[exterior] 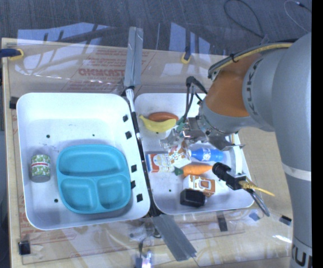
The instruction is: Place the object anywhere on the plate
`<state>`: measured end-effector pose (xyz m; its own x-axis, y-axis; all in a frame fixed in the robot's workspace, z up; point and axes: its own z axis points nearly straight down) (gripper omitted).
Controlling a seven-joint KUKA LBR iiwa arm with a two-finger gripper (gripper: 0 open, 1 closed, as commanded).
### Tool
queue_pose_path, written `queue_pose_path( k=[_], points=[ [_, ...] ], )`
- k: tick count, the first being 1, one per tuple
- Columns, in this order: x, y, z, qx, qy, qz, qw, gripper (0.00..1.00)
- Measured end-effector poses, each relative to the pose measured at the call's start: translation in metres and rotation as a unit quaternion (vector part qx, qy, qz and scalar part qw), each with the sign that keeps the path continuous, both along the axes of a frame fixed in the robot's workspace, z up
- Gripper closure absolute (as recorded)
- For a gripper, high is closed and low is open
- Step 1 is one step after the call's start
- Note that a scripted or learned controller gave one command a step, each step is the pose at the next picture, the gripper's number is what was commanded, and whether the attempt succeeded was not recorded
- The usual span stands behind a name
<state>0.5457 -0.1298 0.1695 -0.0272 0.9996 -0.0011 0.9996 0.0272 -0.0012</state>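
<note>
Pick phase, nothing on the plate (91,178) yet. Gripper (185,128) is down in the right bin (231,202) clutter; can't tell its opening from here. Banana (157,125) sits just left of it, carrot (199,170) and water bottle (206,153) just below. Next: confirm a grasp, lift, carry left to the blue plate.

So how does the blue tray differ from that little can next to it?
The blue tray is broad, flat and split into three compartments; the can is small, round, and green and white. The tray fills the middle of the left bin; the can stands at its left edge. Both are in that bin.
</note>
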Motion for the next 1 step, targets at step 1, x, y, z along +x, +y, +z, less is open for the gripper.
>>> queue_pose_path(
  k=[1],
  points=[
    [-0.0110, 0.0649, 0.0336, 0.0009, 0.001, 0.022, 0.9998, 1.00]
  ],
)
